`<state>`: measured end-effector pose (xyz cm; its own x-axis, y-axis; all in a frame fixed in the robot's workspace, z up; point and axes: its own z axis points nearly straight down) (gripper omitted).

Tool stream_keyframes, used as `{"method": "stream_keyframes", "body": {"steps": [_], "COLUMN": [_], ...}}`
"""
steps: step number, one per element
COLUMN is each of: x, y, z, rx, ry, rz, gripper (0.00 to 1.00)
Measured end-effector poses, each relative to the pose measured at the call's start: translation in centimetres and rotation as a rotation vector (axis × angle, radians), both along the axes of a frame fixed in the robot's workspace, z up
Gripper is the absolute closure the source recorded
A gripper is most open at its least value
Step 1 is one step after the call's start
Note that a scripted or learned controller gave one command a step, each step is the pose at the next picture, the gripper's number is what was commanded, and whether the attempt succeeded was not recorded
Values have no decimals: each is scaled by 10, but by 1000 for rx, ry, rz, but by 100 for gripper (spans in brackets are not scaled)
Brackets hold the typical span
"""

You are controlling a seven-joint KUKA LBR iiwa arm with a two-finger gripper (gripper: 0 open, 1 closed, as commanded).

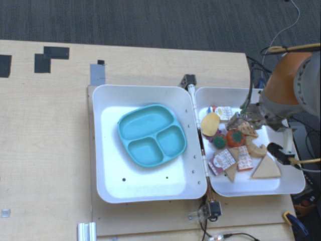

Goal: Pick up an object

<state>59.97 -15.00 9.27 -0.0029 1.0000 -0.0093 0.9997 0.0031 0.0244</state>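
We see the objects to be picked heaped in the right bin. Near its left wall lies a yellow oval piece, with a small green piece just below it and a red tomato-like piece beside that. Below them sit two red-and-white packets, side by side, and toward the bin's lower right a tan wedge like a slice of bread. A tan bone-shaped piece lies between the tomato and the wedge.

The gripper sits low over the upper part of this heap, just above the tomato, close to or touching the toys there. We cannot tell how it is set or whether anything is in its grasp; the shapes there blur together.

The arm comes in from the right, its orange band above the wrist.

In the left bin a blue divided plate lies tilted, with three compartments. Both bins rest on a light wooden bench.
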Motion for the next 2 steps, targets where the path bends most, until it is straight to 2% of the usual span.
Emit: {"method": "stream_keyframes", "body": {"steps": [1,2], "x": [3,2], "y": [0,0], "z": [13,12], "rx": [-2,-1], "ry": [-8,-7], "rz": [2,2], "gripper": [100,0]}}
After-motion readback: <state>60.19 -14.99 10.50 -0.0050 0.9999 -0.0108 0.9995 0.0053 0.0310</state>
